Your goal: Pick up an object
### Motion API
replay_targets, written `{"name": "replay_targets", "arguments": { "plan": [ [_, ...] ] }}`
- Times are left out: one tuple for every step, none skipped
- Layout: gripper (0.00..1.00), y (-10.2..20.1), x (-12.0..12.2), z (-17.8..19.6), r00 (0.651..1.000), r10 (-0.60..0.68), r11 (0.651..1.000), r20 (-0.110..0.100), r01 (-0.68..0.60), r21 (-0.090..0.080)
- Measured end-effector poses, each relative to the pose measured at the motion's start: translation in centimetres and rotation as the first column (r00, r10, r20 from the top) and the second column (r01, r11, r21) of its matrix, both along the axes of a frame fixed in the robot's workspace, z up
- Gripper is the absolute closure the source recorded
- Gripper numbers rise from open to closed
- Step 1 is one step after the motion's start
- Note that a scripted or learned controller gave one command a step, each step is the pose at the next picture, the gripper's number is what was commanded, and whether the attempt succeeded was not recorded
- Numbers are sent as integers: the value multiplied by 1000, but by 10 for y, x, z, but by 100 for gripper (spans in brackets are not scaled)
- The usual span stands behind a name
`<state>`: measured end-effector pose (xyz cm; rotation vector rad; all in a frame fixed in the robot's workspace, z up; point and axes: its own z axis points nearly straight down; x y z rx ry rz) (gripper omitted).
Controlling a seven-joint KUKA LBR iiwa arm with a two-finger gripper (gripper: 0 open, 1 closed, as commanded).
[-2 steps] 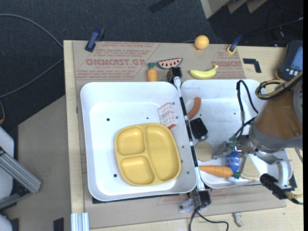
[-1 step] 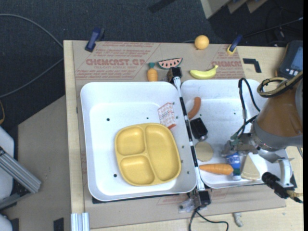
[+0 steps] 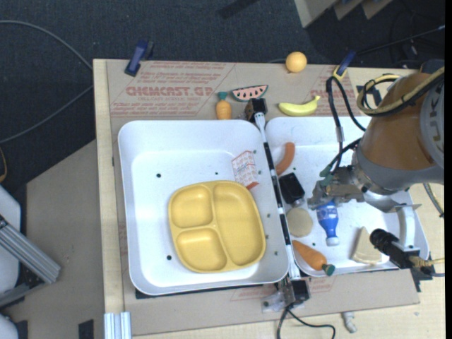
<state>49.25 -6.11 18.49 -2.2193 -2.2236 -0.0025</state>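
Bench (image 3: 176,83) of pale board carries everything, with two shallow white bins side by side on it. The left bin (image 3: 141,154) holds a yellow divided tray (image 3: 215,226), three compartments, lying flat toward the near side. Just beyond the tray, close to the wall between the bins, sits a small red-and-white packet (image 3: 244,166).

My arm (image 3: 402,136) comes in from the right, its orange band above the wrist hanging over the right bin (image 3: 311,129). My claw (image 3: 332,189) hovers low over the middle of that bin; I cannot tell whether it is spread or pressed together, since my own wrist hides the tips.

Directly beneath it lies a small bottle (image 3: 328,223) with a blue label, and whether I touch it is unclear. Around it: a black block (image 3: 290,186), a red sausage (image 3: 284,157) near the far wall, a round beige piece (image 3: 300,222), a carrot (image 3: 311,254) in the near corner, and a pale wedge (image 3: 367,248) to the right.

Outside the bins, along the far edge of the bench, rest a banana (image 3: 299,106), a watermelon slice (image 3: 250,92), a small orange piece (image 3: 224,109) and an orange ball (image 3: 296,62).
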Motion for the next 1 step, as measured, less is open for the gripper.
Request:
{"name": "replay_targets", "arguments": {
  "plan": [
    [100, 67, 7, 47, 1000, -1, 1000, -1, 1, -1]
  ]
}}
